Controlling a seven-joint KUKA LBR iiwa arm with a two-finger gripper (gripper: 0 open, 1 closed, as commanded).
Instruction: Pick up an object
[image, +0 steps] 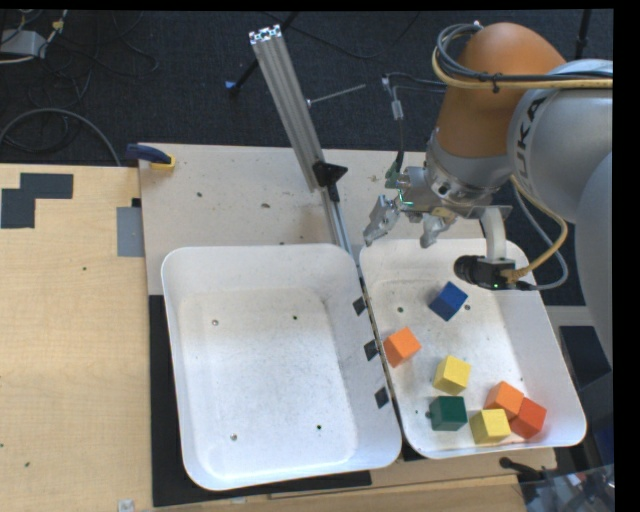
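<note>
My gripper (406, 229) hangs over the far edge of the right bin (560, 370), its two fingers spread open with nothing between them. Below it in that bin lie a blue cube (449, 300), an orange cube (402, 346), a yellow cube (452, 374), a dark green cube (448, 412), a second yellow cube (489, 426), another orange cube (506, 397) and a red-orange cube (529, 417). The blue cube is the nearest to the gripper, a little toward the front and right of it.
The left bin (200, 400) sits beside the right one, with black clips (371, 349) along the shared wall. A slanted aluminium post (297, 120) rises behind the bins. A black cable plug (483, 271) hangs over the right bin's far part.
</note>
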